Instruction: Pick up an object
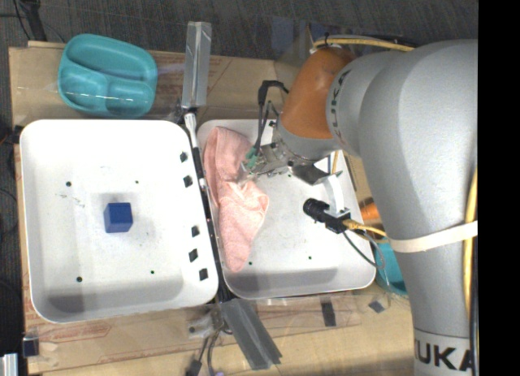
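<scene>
1. The only legible writing is the white lettering "KUKA" on the base of the arm, at the lower right; its last letter is cut off at the frame's edge.
2. The gripper is low in the right bin, at the right edge of the pink cloth. It is small and dark against the cloth, so whether it grips anything cannot be told.
3. The pink cloth lies crumpled along the left side of the right bin, running from the far wall toward the near one. Its folds hide the bin floor beneath it.
4. A blue cube sits alone on the floor of the left bin, well apart from the arm.
5. A teal moulded tray rests on the bench beyond the left bin, at the far left.
6. The bulk of the grey arm covers the right bin's right wall and far right corner.
7. A black cable fitting hangs over the right bin floor; what it joins is hard to make out.
</scene>
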You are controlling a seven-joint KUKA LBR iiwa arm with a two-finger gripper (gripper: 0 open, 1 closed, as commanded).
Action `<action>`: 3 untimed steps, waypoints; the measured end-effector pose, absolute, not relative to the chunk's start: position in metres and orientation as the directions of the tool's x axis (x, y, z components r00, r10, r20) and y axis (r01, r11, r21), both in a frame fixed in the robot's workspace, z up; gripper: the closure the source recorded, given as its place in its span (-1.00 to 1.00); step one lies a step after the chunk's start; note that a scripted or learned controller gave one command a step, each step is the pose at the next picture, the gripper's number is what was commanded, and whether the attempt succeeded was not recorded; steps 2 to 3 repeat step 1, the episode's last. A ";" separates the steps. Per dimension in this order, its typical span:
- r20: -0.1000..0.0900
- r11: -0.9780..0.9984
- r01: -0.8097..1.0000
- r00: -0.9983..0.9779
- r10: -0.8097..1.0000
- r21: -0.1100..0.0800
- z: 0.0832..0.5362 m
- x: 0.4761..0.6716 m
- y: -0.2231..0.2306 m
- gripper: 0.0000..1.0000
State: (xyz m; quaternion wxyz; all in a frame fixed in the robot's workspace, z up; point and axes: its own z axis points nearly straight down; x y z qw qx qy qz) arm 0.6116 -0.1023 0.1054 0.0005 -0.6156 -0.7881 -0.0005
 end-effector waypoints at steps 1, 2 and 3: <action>0.000 0.337 0.942 -0.337 0.942 0.000 0.193 0.650 -0.029 1.00; 0.000 0.337 0.942 -0.337 0.942 0.000 0.193 0.650 -0.029 1.00; 0.000 0.337 0.942 -0.337 0.942 0.000 0.193 0.650 -0.029 1.00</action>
